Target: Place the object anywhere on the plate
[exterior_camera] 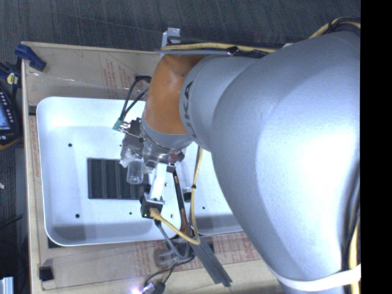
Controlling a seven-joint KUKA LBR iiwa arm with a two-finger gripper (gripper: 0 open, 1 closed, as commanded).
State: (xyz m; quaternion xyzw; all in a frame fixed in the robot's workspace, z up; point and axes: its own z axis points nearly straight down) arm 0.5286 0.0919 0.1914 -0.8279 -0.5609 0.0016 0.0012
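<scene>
A dark ribbed rectangular plate (110,178) lies flat on the floor of the left white bin (44,164), a little towards the bin's near side. No separate loose object can be made out with any certainty. A small pale, translucent piece (133,169) sits at the plate's right edge, directly under the robot's tool, and it cannot be told whether this is the object or part of the tool itself.

The gripper (138,163) hangs over the right end of the plate, pointing down into the bin. It is a cluster of grey metal and clear parts, seen from above and partly blocked by the wrist, so whether the claw is wide, narrow or holding anything cannot be told.

Above it is the orange band (166,97) of the wrist, and behind that the grey arm (275,139) – very large and close to the camera – which covers most of the right bin (215,218). A yellow cable (179,229) and thin black wires trail from the wrist across the near rim of the bins.

Both bins rest on a brown bench (92,72) with a raised edge. A blue clamp (30,57) grips its far left corner, and dark carpet (184,5) lies beyond.
</scene>
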